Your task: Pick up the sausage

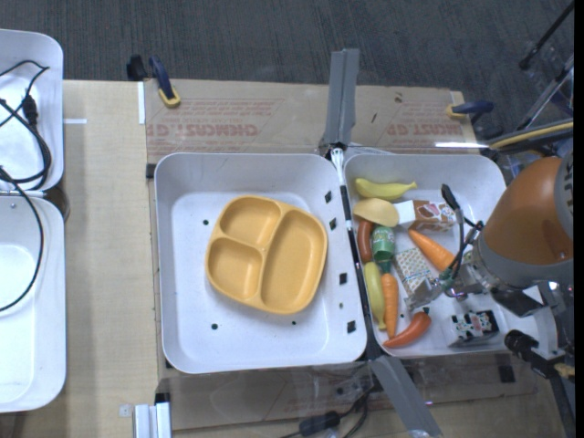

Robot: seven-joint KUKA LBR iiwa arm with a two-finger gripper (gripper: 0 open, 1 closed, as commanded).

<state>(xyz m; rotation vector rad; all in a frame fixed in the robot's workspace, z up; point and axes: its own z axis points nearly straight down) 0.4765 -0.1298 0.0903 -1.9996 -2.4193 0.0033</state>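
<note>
The sausage [364, 239] is a reddish-brown stick lying along the left wall of the right bin [493, 173]. A pale yellow slice [376, 212] and a small green bottle [382, 245] partly cover it. My gripper [449, 281] hangs low over the middle of the same bin, to the right of the sausage and apart from it. It sits just beside a checkered packet [415, 268] and an orange carrot [430, 248]. Nothing shows between its tips.
The right bin also holds a banana [384, 189], a brown snack box [434, 213], a second carrot [390, 303], a yellow-green pod [373, 286] and a red chili [408, 329]. A yellow divided plate [266, 254] lies in the left bin [173, 245].
</note>
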